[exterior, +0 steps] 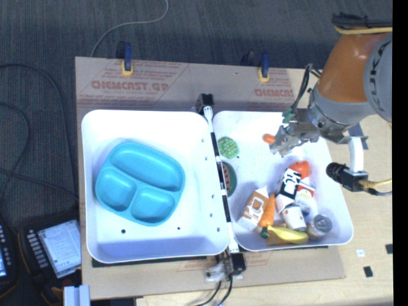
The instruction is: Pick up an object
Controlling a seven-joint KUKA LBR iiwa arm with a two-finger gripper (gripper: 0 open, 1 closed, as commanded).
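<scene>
The right bin holds a heap of small things at its near right: a brown and white carton, an orange carrot, a yellow banana, a black and white carton and a grey can. A green round piece lies by the bin's left wall. My gripper hangs over the far middle of this bin, above and behind the heap. A small orange-red piece shows right at its left tip; whether it is gripped I cannot tell.
The left bin holds a blue divided plate. A black divider runs between the two bins. The arm's orange band looms over the right bin's far right corner. A black fitting hangs at the right rim.
</scene>
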